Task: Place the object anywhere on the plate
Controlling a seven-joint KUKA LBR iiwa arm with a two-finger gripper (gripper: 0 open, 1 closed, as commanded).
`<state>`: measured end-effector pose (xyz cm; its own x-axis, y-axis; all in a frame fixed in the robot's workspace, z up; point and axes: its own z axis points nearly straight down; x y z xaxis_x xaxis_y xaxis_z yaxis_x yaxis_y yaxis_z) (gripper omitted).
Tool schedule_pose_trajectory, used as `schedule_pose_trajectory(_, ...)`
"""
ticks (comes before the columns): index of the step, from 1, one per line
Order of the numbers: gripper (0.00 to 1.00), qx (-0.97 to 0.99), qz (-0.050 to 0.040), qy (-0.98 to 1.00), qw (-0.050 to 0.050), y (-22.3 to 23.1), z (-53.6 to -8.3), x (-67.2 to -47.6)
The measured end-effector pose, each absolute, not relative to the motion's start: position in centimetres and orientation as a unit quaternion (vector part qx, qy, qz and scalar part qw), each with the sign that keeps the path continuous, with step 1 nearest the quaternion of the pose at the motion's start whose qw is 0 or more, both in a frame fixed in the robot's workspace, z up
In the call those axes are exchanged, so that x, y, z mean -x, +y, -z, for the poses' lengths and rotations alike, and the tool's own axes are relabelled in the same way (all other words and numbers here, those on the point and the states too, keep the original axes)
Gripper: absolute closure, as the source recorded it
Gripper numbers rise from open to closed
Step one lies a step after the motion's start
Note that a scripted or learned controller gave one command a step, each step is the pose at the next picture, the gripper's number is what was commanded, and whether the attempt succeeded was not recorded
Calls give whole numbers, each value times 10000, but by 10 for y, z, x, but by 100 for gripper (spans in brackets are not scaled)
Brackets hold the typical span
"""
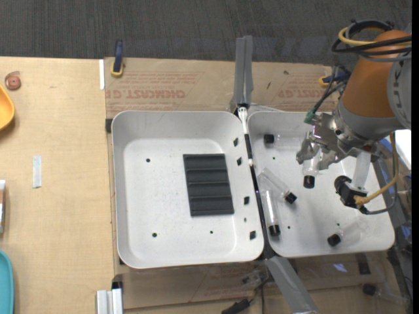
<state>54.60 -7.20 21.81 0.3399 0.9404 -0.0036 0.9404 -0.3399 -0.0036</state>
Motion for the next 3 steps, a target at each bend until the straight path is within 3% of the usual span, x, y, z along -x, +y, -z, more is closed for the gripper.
schedule_pose_trajectory(1, 100, 8402, -33, -5423, 12, 5, -189, -551)
schedule_pose_trajectory(2, 100, 8310, -26, -5562, 6, 72, -220, -518)
schedule_pose_trajectory(3, 100, 8343, -25, -5513, -3, 124, -281, -478)
